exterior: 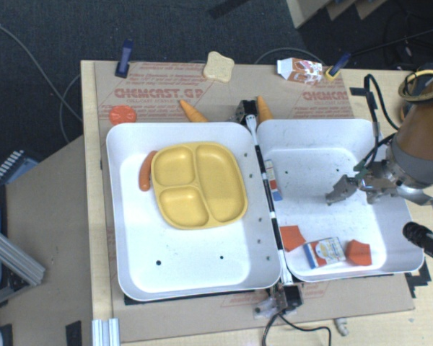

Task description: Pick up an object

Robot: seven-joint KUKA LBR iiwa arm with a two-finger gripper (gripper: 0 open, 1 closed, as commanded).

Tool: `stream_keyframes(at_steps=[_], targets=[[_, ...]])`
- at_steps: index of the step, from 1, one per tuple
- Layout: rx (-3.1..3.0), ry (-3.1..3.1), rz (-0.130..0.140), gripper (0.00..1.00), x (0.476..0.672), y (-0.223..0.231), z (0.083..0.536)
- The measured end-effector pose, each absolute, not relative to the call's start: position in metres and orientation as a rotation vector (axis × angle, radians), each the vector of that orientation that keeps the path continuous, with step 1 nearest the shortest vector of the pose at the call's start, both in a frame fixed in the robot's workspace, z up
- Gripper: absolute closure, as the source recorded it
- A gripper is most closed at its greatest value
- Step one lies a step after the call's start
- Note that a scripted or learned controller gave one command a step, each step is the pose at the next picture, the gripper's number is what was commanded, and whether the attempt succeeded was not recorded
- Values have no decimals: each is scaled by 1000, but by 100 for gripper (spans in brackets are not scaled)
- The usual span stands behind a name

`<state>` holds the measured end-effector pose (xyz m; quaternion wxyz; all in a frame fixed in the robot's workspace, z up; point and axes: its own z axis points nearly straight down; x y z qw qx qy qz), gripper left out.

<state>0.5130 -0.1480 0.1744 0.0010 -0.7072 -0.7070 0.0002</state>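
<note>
Orange block (359, 252), small, squarish, beside printed carton (325, 251), right bin (314, 157)

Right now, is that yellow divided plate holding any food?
Empty. All three compartments of the yellow plate show bare yellow; the hot dog lies beside its left edge in the bin.

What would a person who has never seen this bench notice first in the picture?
Most likely the yellow plastic plate with three compartments, lying in the left white bin, with an orange-red sausage-shaped toy beside its left edge. Next comes the grey arm's gripper, above the bare middle of the right white bin, whose near edge has two orange blocks and a small printed carton.
</note>
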Motion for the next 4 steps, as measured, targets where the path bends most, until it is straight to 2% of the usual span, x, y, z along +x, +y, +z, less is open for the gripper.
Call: stream_keyframes(at_steps=[1, 2, 3, 4], targets=[[-2224, -2223, -1, 0, 498, -158, 260], [-2218, -2222, 1, 0, 514, -53, 202], [-2222, -2224, -1, 0, 585, -79, 233], [-2219, -2220, 2, 0, 606, -67, 184]])
